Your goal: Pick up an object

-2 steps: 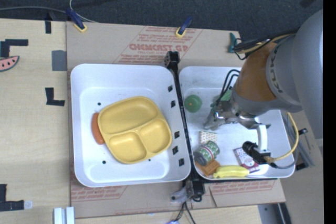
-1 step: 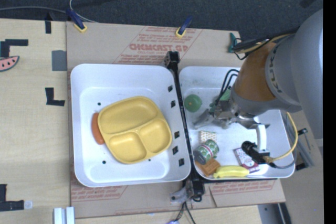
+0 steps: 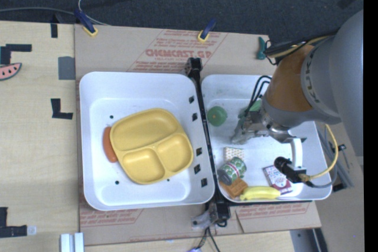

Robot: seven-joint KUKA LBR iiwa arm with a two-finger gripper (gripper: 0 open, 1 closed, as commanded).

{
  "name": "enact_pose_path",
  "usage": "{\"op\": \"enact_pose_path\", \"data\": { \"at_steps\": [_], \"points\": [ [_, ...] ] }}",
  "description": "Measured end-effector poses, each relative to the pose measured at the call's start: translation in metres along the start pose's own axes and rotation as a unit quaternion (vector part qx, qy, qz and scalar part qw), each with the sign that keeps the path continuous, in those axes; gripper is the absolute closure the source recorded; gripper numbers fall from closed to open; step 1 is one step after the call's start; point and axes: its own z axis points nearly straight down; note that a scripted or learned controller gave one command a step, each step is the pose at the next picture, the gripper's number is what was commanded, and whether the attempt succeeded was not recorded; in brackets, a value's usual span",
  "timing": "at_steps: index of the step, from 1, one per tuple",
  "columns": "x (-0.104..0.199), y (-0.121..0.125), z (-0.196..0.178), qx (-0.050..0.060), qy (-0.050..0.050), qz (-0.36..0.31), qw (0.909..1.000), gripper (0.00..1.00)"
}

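Note:
My gripper (image 3: 241,134) reaches down into the right bin (image 3: 260,87), its tip over the bin floor near the middle. Just to its upper left lies a small green round object (image 3: 216,116). Below it sit a checkered block (image 3: 234,153) and a small can with a green label (image 3: 231,170). Along the bin's front edge lie a brown piece (image 3: 237,188), a yellow banana (image 3: 261,193) and a red and white packet (image 3: 276,177). The arm's grey body covers the bin's right part.
The left bin (image 3: 94,97) holds a yellow divided tray (image 3: 151,144) with an orange carrot-like object (image 3: 108,144) tucked at its left side. A black divider clip (image 3: 194,65) sits between the bins. Cardboard lies under both bins.

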Motion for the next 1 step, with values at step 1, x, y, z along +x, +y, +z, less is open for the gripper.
{"op": "enact_pose_path", "data": {
  "at_steps": [1],
  "points": [
    [0.0, -0.0001, 0.0001, 0.0, 0.0, 0.0, 1.0, 0.0]
  ]
}}
